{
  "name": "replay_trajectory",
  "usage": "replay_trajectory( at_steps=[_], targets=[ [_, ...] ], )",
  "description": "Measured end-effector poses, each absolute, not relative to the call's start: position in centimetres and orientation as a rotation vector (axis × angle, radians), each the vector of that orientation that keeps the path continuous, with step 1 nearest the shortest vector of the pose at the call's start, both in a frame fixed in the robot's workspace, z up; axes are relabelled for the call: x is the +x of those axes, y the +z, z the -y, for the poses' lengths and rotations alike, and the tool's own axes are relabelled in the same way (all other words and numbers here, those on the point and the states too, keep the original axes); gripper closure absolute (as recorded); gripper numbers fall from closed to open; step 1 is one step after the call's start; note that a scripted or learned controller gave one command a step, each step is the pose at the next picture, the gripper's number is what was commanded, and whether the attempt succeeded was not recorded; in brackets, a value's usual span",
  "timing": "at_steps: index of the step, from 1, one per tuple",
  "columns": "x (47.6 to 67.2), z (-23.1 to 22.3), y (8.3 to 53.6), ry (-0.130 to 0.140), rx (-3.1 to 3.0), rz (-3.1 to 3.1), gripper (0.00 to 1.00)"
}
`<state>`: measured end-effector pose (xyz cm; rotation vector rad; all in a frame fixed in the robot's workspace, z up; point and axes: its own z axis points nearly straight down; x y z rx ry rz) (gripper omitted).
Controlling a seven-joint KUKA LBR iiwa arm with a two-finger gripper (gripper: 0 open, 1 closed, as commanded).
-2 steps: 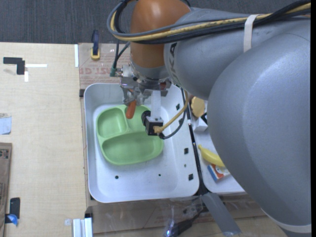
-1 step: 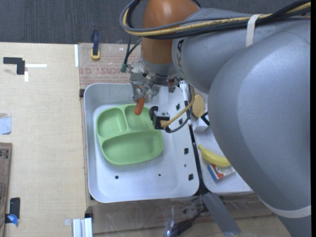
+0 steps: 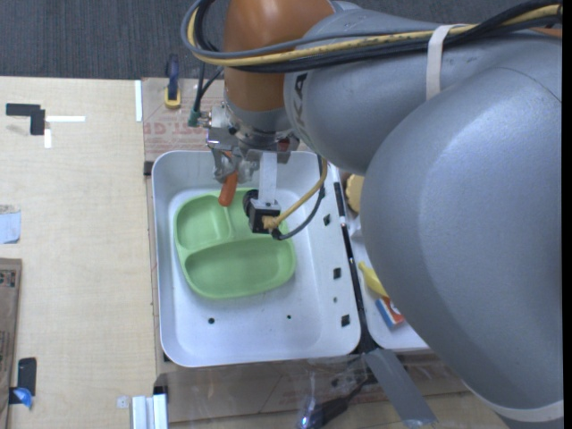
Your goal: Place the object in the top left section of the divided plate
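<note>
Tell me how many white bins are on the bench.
2. One white bin sits mid-frame holding the green divided plate. The second bin lies to its right, mostly hidden under the arm.

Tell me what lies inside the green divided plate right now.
The green divided plate shows bare sections at left and front. An orange object hangs at its back edge below the gripper; the gripper covers the plate's back right part.

You cannot tell from here how the jaws stand: the wrist covers them. The orange object (image 3: pixel 229 189) just below them shows only its lower end. The arm (image 3: pixel 447 195) hides most of the right bin (image 3: pixel 393 329) and the green plate (image 3: pixel 234 244)'s upper right part.
</note>
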<state>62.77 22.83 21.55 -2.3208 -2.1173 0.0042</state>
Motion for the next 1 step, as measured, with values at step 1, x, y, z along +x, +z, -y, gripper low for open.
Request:
replay_trajectory(
  at_steps=[1],
  targets=[
    [62.80,-22.74,22.37,0.008,-2.320,2.119,1.00]
  ],
)
